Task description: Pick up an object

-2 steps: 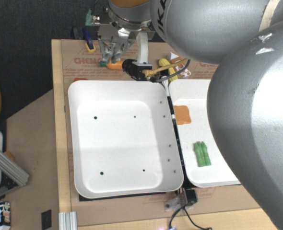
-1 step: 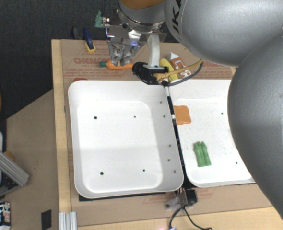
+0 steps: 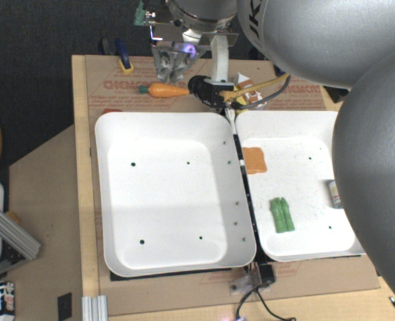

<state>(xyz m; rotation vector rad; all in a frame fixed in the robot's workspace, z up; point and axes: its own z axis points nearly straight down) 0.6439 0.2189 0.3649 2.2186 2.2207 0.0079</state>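
Fingers [image 3: 171, 64] hang beyond far rim of left bin [image 3: 117, 139], over worktop [image 3: 90, 112]; I can't tell if open or closed, nothing seen between them. Orange carrot [image 3: 165, 91] lies on worktop just below fingers, outside both bins. Right bin [image 3: 298, 246] holds orange block [image 3: 254, 160] by its left wall and green piece [image 3: 282, 215] nearer front.
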